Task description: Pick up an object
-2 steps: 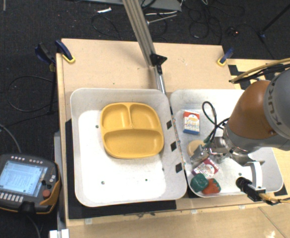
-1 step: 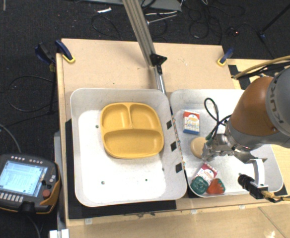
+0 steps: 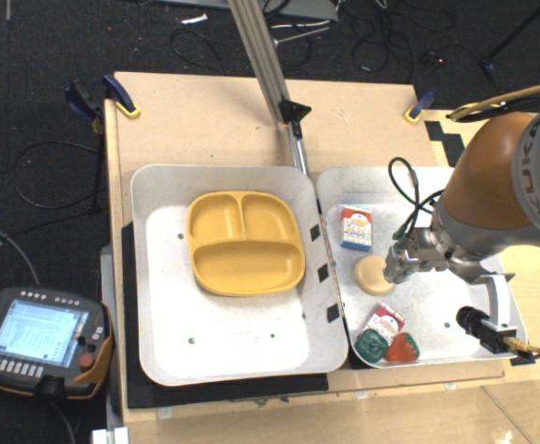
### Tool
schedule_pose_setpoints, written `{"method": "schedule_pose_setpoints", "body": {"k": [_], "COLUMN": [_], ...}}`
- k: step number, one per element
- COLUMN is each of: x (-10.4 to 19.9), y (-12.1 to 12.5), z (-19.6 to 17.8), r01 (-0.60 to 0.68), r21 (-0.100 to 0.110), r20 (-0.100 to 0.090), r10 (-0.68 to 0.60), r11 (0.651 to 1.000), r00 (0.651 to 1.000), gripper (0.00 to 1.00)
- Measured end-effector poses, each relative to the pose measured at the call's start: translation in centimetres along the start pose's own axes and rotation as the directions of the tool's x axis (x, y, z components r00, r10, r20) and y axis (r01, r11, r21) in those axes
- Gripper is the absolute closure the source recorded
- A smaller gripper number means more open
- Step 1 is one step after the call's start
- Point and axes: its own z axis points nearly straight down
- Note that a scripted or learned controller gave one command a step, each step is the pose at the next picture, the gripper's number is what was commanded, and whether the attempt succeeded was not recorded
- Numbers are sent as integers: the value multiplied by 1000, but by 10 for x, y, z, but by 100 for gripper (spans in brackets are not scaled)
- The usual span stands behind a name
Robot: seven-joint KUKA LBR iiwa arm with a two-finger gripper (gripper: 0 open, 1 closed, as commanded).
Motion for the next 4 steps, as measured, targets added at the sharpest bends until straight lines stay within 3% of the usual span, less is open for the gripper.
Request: {"method": "schedule_pose_setpoints", "body": {"k": [1,2,4], "x": [6,6,107], "y": [7,7,33], "z": [-46,-36,-60], "r01": [0,-1,5], "r21": [0,7,4], "r20": [0,0,-3], "r10": [0,1,-5], "r11": [1000,1000,1000], "r00": [1000,1000,1000], "gripper": [100,100,100]}}
